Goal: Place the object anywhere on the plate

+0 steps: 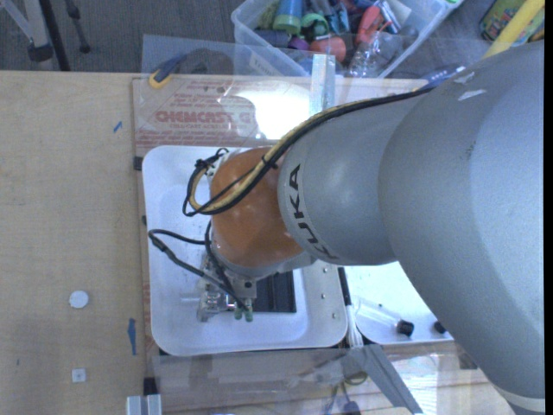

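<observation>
My gripper [226, 303] hangs low over the front part of the left white bin [164, 232], pointing down at its floor. The grey arm with its orange band [246, 214] reaches in from the right and covers most of that bin and whatever lies under it. A dark rectangular shape [278, 292] sits just right of the gripper, partly under the arm; I cannot tell what it is. The bin floor around the gripper's tip looks bare white.
The right bin [380, 288] is largely hidden by the arm; a small black piece [403, 327] lies near its front. A clear tub of colourful toys [346, 15] stands behind the bins. A small white disc [79, 299] rests on the wooden bench at left.
</observation>
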Controlling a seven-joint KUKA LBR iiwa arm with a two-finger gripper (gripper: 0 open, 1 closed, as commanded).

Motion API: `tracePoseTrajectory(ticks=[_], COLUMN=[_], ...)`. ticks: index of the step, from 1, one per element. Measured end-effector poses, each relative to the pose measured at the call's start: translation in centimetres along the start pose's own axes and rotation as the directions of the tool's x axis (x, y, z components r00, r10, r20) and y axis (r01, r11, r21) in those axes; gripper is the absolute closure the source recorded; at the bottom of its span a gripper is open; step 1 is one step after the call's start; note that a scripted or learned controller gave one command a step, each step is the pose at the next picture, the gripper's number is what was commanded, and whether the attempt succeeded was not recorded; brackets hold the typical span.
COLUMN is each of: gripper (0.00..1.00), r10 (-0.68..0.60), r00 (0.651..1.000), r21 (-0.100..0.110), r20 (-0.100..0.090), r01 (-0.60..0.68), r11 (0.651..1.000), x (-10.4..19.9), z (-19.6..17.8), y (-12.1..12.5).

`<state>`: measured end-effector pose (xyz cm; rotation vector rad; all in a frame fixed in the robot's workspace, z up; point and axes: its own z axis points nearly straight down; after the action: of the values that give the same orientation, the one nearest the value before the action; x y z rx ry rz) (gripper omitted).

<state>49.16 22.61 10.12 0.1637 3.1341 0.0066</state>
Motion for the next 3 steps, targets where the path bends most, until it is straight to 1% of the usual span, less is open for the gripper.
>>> tracePoseTrajectory(ticks=[1,2,3], gripper=[1.0,1.0,1.0], r10=[-0.169,-0.38,-0.878], r00=[0.986,0.925,0.478], r21=[0.002,0.001,-0.002], r20=[-0.001,0.002,-0.003], r01=[0.169,0.38,0.878], r11=[0.986,0.925,0.478], x=[1.1,-5.3,-6.6], z=[-10.0,-20.8,-9.2], y=[-0.1,-0.1,0.7])
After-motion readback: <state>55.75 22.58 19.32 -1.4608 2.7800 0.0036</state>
